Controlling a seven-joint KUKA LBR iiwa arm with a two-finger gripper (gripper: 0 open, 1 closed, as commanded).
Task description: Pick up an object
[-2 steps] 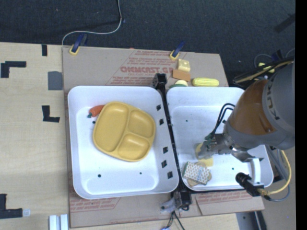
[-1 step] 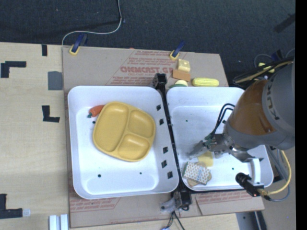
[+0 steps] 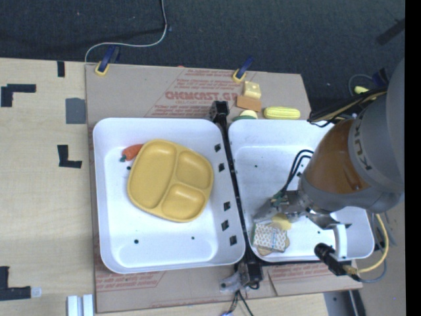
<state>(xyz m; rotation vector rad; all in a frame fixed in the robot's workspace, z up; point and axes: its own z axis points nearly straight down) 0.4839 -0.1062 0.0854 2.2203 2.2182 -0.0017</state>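
My gripper is low in the right bin, near its front left corner, with the grey and orange arm covering the bin's right half. Just in front of the gripper lies a flat checkered beige piece. A small yellow item sits at that piece's upper edge, right under the gripper. Whether the gripper touches either one is hidden by the wrist. In the left bin a yellow divided plate lies tilted, and an orange-red item pokes out from under its upper left rim.
Behind the right bin, on the cardboard, stand a tan wooden block, a yellow corn cob and a small pale green item. A black divider separates the bins. Cables hang off the arm at the front right.
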